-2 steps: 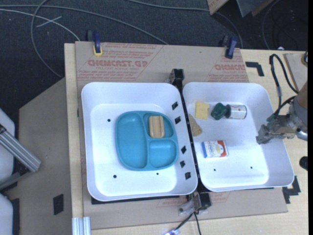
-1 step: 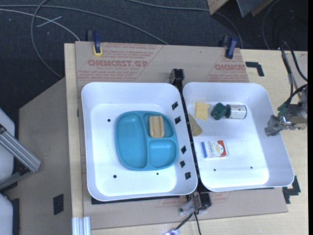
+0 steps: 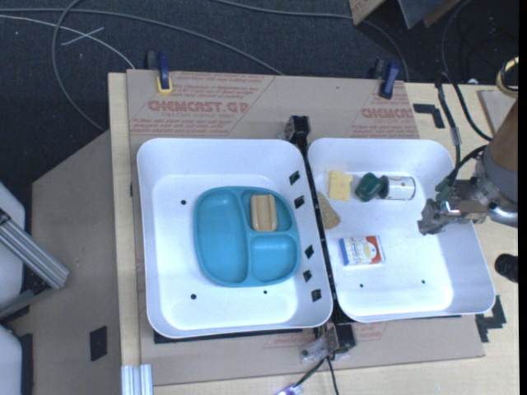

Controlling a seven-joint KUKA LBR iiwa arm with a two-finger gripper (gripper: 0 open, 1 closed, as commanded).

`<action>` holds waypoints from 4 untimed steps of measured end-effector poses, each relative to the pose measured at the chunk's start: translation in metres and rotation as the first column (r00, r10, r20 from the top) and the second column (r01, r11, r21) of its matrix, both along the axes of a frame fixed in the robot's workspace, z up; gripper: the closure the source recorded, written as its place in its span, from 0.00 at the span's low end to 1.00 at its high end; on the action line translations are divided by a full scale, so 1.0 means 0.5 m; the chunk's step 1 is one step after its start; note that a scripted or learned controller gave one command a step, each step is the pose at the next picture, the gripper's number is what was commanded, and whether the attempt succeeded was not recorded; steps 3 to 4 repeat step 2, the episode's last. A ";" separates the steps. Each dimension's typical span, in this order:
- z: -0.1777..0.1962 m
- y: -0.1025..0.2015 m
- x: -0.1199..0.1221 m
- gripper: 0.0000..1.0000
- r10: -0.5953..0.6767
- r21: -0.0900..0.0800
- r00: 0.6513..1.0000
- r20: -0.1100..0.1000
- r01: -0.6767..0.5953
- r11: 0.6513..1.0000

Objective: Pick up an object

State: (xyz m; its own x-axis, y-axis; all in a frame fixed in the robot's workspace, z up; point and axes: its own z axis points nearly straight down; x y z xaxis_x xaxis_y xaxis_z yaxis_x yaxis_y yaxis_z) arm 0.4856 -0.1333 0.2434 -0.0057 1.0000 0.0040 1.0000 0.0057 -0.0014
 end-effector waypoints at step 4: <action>-0.010 0.234 -0.001 1.00 0.002 -0.001 1.000 0.002 -0.002 1.000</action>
